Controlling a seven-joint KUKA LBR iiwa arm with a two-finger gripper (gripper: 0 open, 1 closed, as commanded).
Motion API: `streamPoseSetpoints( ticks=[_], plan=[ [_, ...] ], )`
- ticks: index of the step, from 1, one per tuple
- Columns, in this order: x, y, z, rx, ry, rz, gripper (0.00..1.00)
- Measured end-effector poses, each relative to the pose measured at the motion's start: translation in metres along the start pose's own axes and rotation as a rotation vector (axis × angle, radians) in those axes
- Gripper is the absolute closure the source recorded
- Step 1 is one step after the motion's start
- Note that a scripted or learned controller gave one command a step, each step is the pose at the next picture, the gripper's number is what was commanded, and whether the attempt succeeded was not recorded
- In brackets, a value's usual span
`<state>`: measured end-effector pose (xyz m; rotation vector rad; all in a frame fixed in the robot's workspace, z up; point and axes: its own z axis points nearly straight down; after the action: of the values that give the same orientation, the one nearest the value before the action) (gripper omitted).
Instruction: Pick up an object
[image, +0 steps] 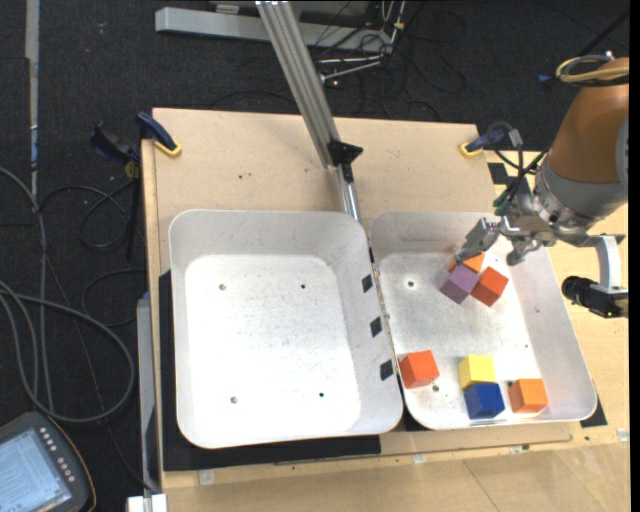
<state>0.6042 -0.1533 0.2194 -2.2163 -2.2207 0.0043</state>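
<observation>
My gripper (498, 244) hangs over the far part of the right bin (425, 245), its two fingers spread open with nothing between them. Just below and left of it lies a tight cluster: a purple block (459, 285), a red-orange block (491, 287) and a small orange block (469, 263) partly tucked under the left finger (477, 238). Along the near side of the same bin lie an orange block (418, 367), a yellow block (477, 369), a blue block (484, 400) and another orange block (527, 395).
The left bin (260, 330) sits beside the right one, sharing a middle rim. A slanted metal pole (305, 85) crosses the bench's far side and ends near the bins' joint. Clamps (158, 133) grip the far corners of the board.
</observation>
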Motion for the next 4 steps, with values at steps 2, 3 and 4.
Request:
streamPoseSetpoints(
  ticks=[2,3,4],
  plan=[
    [-0.004,0.006,0.058,0.001,-0.001,0.003,0.0],
    [-0.012,0.014,0.095,-0.02,-0.007,0.002,0.0],
    [-0.014,0.018,0.1,-0.028,-0.01,0.002,0.0]
  ],
)
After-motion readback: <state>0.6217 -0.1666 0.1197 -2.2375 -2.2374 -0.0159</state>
